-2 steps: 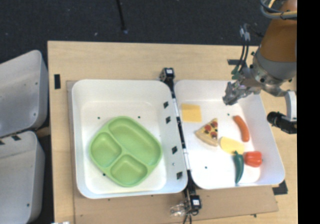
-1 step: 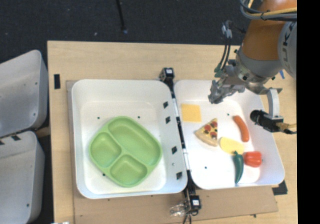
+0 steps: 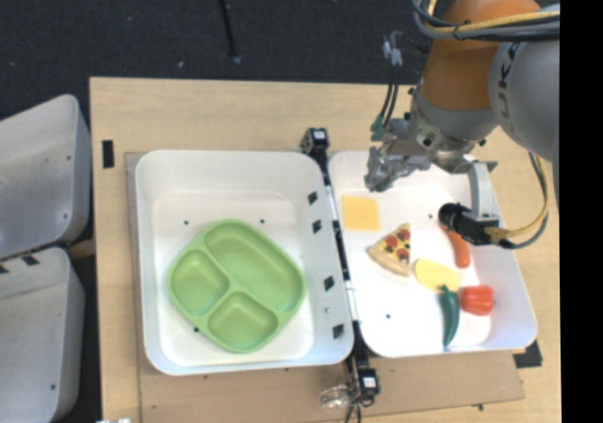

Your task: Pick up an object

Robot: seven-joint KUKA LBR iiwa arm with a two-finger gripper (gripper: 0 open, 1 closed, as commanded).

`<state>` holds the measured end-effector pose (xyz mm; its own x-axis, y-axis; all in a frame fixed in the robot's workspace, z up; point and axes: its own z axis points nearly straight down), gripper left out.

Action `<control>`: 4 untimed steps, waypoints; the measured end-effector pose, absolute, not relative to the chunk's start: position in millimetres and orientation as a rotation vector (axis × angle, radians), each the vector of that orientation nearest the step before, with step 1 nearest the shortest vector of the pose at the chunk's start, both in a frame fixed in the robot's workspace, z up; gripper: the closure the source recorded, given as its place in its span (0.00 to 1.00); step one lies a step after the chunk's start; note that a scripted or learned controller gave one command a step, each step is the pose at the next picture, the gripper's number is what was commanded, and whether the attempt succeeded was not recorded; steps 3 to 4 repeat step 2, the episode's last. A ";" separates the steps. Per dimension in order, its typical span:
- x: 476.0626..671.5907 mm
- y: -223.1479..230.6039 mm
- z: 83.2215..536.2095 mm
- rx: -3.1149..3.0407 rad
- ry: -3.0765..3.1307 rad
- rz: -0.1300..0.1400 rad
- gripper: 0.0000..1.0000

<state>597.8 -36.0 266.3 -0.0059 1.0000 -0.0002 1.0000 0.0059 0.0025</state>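
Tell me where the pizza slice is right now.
The pizza slice lies in the right bin, near its middle, just below and right of the yellow cheese square and left of the yellow piece.

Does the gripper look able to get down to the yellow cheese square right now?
Probably yes. The gripper hangs just above the cheese square, which lies flat and apart from the pizza slice.

Two white bins (image 3: 151,252) sit side by side: the left holds one green divided plate (image 3: 237,284), the right six toy foods (one pizza slice (image 3: 394,250)).
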 end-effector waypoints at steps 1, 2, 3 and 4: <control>595.2 14.7 268.6 2.214 2.229 0.001 1.00; 590.4 58.7 247.5 2.216 2.228 -0.001 1.00; 590.4 58.7 247.5 2.216 2.228 -0.001 1.00; 590.4 58.7 247.5 2.216 2.228 -0.001 1.00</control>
